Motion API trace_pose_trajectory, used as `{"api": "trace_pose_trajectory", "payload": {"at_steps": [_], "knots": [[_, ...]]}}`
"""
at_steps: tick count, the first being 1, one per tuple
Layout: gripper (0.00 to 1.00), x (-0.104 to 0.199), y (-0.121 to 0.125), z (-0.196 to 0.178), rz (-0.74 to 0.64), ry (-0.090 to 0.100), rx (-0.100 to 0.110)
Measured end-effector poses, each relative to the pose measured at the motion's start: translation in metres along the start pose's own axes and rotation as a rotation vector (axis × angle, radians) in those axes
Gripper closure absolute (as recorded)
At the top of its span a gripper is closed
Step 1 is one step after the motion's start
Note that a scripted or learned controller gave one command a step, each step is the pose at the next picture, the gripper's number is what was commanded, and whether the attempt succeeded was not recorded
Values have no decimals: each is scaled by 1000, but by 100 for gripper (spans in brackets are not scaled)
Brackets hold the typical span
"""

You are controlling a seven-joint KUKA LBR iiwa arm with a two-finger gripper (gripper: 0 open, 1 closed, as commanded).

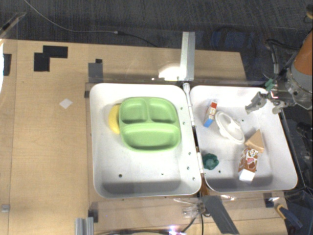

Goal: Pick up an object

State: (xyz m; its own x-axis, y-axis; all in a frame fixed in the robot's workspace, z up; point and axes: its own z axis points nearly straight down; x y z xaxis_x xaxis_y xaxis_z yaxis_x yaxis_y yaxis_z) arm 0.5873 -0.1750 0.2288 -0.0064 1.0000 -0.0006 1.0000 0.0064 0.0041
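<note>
Above, we see the gripper (264, 102) over the right bin's (288, 151) far right edge, fingers spread, grasping nothing; a green tray (148, 123) fills the left bin (102, 146).

Green tray (148, 123) glossy plastic; bins (146, 180) smooth white; bench (44, 146) matt wood.

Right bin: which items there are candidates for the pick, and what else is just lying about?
Pick candidates, right bin: small carton, white cup, tan block, milk carton, dark green lump.

Lying about, left bin: green tray, yellow object.
</note>
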Motion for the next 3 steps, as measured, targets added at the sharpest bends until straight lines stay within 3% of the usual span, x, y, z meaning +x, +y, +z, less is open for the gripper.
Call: {"api": "trace_pose_trajectory", "payload": {"at_steps": [1, 2, 3], "knots": [[0, 33, 71, 67, -285, -1, -2], [0, 59, 52, 113, -258, -4, -14], [0, 79, -16, 140, -222, -1, -5]]}}
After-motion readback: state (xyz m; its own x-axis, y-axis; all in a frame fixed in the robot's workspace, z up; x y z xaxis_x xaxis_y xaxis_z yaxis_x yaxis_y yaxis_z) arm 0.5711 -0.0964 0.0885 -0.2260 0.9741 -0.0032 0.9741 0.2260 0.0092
